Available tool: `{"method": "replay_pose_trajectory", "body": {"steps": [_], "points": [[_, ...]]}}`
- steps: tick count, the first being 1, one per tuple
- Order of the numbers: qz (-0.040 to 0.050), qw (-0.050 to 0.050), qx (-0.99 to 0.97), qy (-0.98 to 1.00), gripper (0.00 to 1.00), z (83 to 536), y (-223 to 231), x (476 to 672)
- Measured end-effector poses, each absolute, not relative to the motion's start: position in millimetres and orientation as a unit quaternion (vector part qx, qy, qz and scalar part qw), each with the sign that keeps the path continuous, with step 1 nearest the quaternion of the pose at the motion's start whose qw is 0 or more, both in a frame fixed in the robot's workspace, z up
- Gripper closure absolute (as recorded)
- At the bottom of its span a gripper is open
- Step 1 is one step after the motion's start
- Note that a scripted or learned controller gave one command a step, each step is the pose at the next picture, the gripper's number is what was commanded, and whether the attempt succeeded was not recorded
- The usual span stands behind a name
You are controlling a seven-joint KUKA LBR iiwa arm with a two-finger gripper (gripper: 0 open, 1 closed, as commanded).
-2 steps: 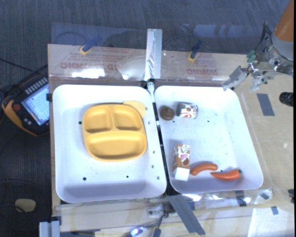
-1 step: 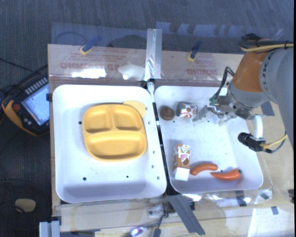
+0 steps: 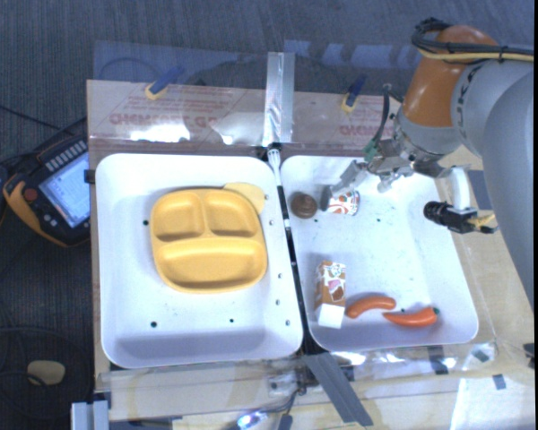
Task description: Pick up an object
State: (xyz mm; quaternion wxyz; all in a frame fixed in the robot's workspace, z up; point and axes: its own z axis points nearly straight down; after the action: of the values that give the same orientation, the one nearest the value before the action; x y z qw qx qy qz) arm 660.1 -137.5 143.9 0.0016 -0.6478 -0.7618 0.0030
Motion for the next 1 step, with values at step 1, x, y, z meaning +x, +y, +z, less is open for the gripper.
{"method": "replay_pose_trajectory", "body": {"steps": [1], "points": [[0.0056, 0.004, -0.648, -0.762, 1.0, 148.7, -137.7, 660.1]]}}
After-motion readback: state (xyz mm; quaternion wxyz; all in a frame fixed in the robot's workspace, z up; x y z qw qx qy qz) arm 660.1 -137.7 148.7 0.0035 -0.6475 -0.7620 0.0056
